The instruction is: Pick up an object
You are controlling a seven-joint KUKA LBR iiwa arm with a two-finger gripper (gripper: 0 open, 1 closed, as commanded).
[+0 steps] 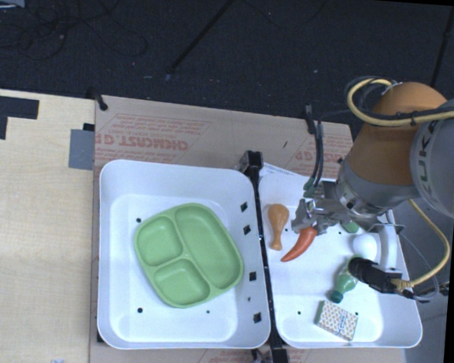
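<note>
The gripper (312, 217) is seen low over the right bin (403, 330), with the upper end of a red chili pepper (300, 245) caught between its nearly closed fingers. The pepper's long axis runs diagonally, its stem end up at the fingers and its pointed tip directed down and to the left, toward the divider between the bins. Whether the tip touches the bin floor cannot be told.

Just beside the pepper, on its left, a tan drumstick-shaped toy (276, 223) is laid roughly upright in the view, bulb end uppermost. To the right, a white egg-like object (365, 246) is partly covered by the arm's hardware, and a small green bottle (342, 285) lies below it. A patterned rectangular packet (336, 321) is set near the bin's lower edge; its print cannot be read.

A green compartment plate (188, 254) is held in the left bin (118, 207). Reversed red lettering is seen on the cardboard sheet (160, 135) beneath the bins, too faint to read reliably.
</note>
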